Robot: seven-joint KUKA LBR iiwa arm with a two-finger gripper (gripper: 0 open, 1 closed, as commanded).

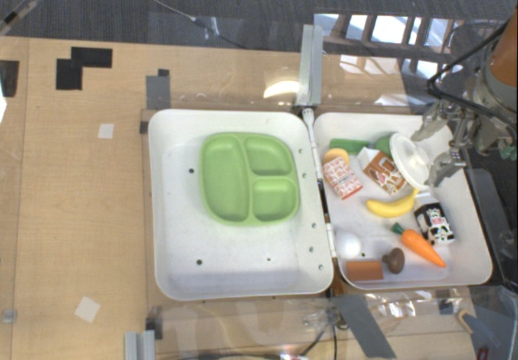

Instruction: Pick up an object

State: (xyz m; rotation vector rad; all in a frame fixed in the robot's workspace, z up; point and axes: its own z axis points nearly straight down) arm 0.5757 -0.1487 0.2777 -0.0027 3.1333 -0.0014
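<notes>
Camera view: claw (441,148) hangs over the right bin's (477,265) upper right, fingers spread, a white cup (409,160) tilted between them; green plate (248,178) lies in the left bin (174,269).

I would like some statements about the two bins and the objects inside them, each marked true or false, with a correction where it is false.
1. The green divided plate lies in the left bin. True.
2. The banana lies in the left bin. False: it lies in the right bin, near the middle.
3. The carrot lies nearer the front edge of the right bin than the banana does. True.
4. The gripper is over the left bin. False: it is at the far right corner of the right bin, next to the white cup.
5. The green plate carries a carrot. False: its compartments hold nothing.
</notes>
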